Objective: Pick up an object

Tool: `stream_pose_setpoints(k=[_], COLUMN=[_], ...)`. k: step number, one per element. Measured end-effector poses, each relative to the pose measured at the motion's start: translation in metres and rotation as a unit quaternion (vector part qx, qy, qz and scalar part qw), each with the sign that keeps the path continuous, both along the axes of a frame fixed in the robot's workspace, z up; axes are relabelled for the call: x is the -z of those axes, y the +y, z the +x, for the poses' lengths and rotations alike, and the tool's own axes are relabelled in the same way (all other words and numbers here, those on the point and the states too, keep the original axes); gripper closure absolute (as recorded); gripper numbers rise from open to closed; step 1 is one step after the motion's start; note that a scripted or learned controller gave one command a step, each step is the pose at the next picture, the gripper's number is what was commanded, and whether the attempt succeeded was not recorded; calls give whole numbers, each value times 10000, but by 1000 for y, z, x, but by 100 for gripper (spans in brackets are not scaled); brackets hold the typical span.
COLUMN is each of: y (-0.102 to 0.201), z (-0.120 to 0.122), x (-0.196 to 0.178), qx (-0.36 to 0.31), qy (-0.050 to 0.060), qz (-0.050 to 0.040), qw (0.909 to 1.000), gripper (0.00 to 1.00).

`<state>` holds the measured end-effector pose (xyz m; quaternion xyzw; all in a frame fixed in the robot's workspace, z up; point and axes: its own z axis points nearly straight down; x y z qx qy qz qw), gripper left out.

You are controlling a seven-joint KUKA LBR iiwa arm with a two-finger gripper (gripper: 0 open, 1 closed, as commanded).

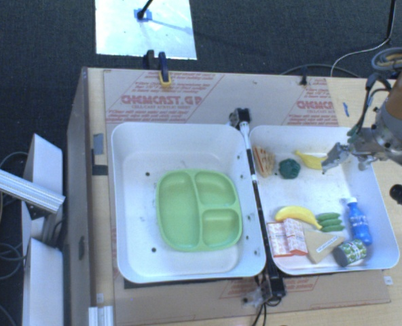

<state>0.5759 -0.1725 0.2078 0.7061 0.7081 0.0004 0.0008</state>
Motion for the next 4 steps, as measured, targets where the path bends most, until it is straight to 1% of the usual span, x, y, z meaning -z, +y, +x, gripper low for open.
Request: stream_pose_setpoints(k=[1,2,3,4], y=[51,76,76,136], z=[77,57,58,49], x=[67,109,98,22], qx=[-7,-9,-19,-8], qy=[5,5,-9,-12], qz=[7,5,3,6], qw=[10000,10000,10000,10000], gripper=[0,0,100,100])
